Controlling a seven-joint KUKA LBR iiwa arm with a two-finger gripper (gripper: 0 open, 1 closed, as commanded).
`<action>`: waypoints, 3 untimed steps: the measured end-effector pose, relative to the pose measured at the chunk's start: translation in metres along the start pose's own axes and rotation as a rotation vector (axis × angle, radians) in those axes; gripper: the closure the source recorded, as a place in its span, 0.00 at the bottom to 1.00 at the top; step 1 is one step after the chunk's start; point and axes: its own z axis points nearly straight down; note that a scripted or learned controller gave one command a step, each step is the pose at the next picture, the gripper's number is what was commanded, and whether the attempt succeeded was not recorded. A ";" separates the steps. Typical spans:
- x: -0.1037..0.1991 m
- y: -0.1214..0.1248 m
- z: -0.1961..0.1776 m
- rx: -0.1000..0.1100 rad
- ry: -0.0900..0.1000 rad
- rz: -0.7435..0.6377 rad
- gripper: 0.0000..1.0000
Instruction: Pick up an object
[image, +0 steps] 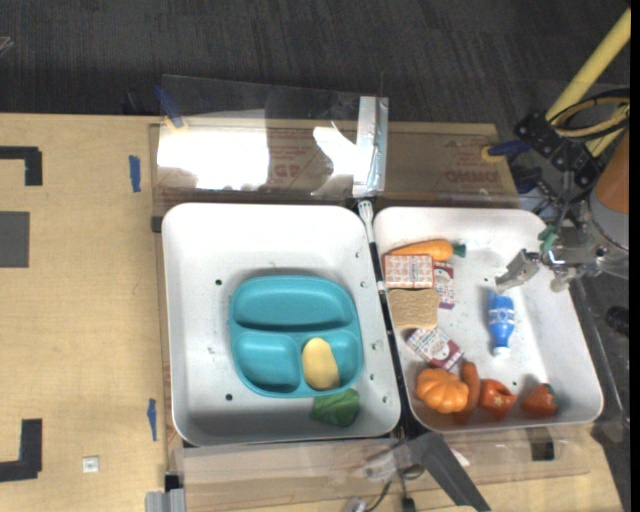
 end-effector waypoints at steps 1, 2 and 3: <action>-0.022 0.020 0.093 -0.008 0.009 -0.032 0.00; -0.022 0.019 0.094 -0.006 0.010 -0.033 0.00; -0.024 0.019 0.086 -0.005 0.004 -0.033 1.00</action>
